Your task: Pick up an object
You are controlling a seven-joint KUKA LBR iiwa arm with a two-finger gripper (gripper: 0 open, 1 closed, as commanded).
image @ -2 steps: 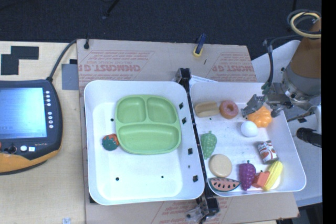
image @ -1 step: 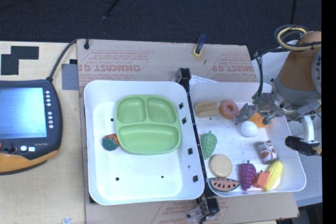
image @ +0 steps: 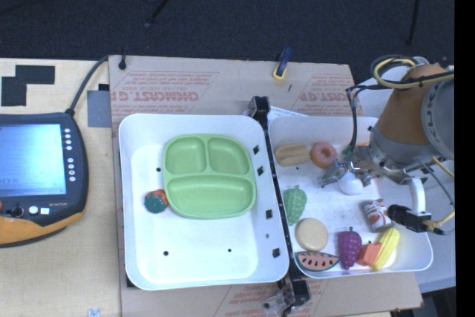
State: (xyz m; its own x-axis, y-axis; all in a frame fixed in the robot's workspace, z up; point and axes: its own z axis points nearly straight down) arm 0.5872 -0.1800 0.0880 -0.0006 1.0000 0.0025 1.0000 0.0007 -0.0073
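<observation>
Over the right bin [image: 423, 252] the grey arm [image: 415, 122] reaches down, and its gripper [image: 343, 173] hangs low near the bin's far side, just beside a pink doughnut [image: 323, 154]. Whether the claw is spread or pressed together I cannot tell from this angle, and nothing shows between it. A tan bread roll [image: 292, 154] lies left of the doughnut. Along the near edge sit a watermelon slice [image: 318, 260], purple grapes [image: 349, 243], a corn cob [image: 386, 247] and a round biscuit [image: 312, 234]; a small can [image: 375, 214] lies nearer the right edge, a green strawberry-shaped piece [image: 295, 204] by the left wall. The left bin [image: 141, 249] holds a green divided plate [image: 208, 176] with a small colourful ball [image: 155, 201] touching its left edge.
</observation>
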